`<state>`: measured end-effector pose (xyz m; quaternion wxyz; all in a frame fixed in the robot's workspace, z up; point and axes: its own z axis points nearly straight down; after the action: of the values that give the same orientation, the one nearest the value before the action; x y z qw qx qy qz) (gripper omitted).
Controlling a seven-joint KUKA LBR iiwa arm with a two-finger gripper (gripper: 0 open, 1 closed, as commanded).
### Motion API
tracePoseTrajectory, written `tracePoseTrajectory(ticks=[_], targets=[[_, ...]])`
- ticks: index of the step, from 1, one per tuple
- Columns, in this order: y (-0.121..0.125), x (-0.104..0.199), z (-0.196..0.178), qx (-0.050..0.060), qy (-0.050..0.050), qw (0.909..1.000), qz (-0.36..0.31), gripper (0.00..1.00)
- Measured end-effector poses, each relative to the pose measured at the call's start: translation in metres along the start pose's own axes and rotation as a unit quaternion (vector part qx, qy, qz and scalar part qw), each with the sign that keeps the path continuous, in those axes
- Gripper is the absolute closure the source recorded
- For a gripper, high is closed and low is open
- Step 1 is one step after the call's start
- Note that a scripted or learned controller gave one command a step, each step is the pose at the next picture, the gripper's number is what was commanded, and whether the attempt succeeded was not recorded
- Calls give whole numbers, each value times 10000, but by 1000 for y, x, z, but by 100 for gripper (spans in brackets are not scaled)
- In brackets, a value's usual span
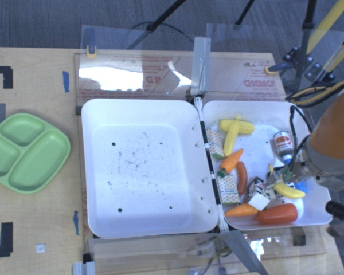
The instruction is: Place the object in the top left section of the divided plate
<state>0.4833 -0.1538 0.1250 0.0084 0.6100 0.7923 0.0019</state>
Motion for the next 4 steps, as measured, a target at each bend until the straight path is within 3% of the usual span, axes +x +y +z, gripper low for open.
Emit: tracePoseTrajectory(ticks=[1, 2, 3, 4], targets=[[8, 42, -40, 60, 53, 9999, -120, 100], [16, 61, -161, 57, 53, 9989, -452, 100], [58, 227, -120, 66, 67, 9922, -1242, 100], [58, 235, -60, 91, 57, 9980, 617, 100]])
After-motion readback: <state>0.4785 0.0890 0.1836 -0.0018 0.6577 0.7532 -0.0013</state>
